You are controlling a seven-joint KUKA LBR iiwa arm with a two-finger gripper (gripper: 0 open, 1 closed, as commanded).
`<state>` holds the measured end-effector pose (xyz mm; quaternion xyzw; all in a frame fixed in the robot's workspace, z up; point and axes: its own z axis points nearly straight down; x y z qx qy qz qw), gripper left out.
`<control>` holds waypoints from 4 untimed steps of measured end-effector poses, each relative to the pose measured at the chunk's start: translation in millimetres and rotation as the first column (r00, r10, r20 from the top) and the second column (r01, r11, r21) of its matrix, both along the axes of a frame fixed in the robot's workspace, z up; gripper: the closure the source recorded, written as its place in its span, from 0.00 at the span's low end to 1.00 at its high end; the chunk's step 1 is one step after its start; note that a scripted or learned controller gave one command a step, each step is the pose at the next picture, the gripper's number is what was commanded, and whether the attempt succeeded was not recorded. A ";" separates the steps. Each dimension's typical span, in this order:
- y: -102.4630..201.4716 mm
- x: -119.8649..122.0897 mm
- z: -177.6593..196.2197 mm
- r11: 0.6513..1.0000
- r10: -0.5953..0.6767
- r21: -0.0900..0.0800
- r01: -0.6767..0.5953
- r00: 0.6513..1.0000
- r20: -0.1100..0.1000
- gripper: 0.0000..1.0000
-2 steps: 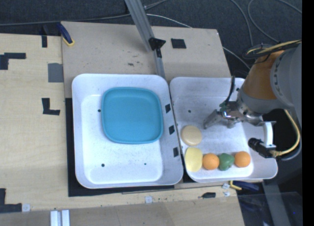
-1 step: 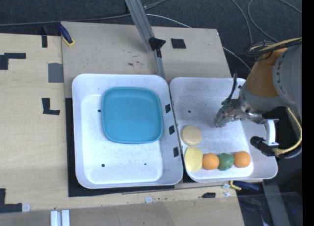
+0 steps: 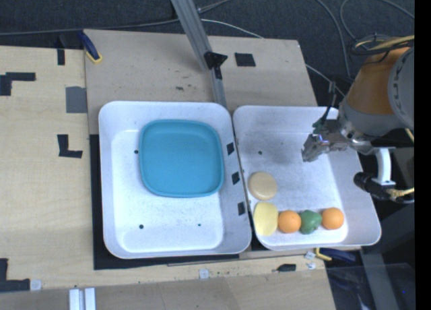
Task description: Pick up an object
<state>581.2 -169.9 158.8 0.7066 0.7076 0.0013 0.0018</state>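
The right bin [image 3: 283,133] holds a tan round piece [image 3: 262,184], a pale yellow piece [image 3: 265,219], an orange ball [image 3: 289,222], a green object [image 3: 310,221] and a second orange ball [image 3: 332,218], all along its near edge. My gripper [image 3: 314,148] hangs over the right bin's right part, above and right of the tan piece, apart from every object. Nothing shows between its tips. The arm's orange band [image 3: 374,89] sits further right.
The left bin [image 3: 121,167] carries a blue square plate [image 3: 181,157]. A grey metal pole [image 3: 195,29] slants across the back of the bench. Cables lie on the dark floor behind. Bare bin floor lies under the gripper.
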 end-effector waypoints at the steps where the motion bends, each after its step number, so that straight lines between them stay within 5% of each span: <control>1: 8.5 1.6 58.5 1.000 0.000 0.000 0.000 1.000 0.000 1.00; 2: 8.6 2.2 108.2 1.000 -0.001 0.000 0.001 1.000 0.000 1.00; 4: 119.7 17.8 93.3 1.000 0.003 0.002 -0.003 1.000 -0.006 1.00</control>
